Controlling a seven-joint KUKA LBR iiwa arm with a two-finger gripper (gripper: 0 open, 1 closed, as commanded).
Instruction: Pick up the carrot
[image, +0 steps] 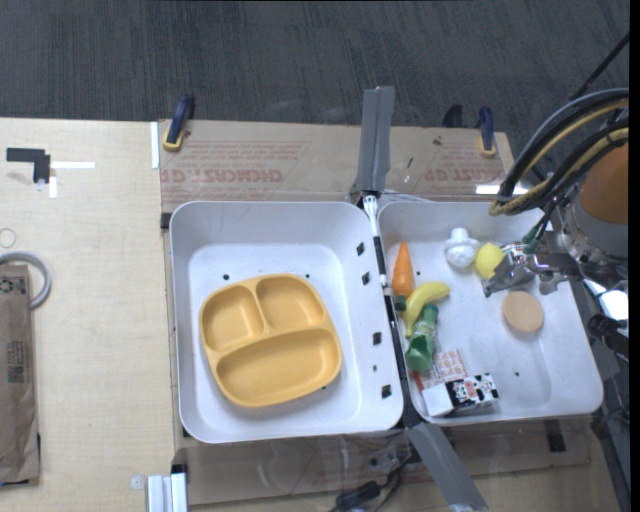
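Clearly the pick has not happened yet: the carrot (401, 268) lies in the right bin (560, 395), close against the bin's left wall, its narrow end pointing toward the far rim, and nothing touches it. The gripper (520, 268) hangs over the same bin but well apart from the carrot, on the other side of a white piece (459, 249) and a yellow lemon-like fruit (488, 260); how its hand is set cannot be made out, since the metal there reads as a small bright tangle, and no object is seen in it. Reaching across, descending and closing on the carrot all seem left to do.

The carrot is a smooth orange cone, likely hard plastic toy food, so it may roll or slip. A curved yellow banana (427, 297) lies just beside its thick end, then a green bottle-shaped item (421, 338) and a printed carton (458, 390). A flat tan disc (523, 312) rests near the gripper. The left bin (190, 300) bears a glossy yellow divided plate (271, 338) with three compartments
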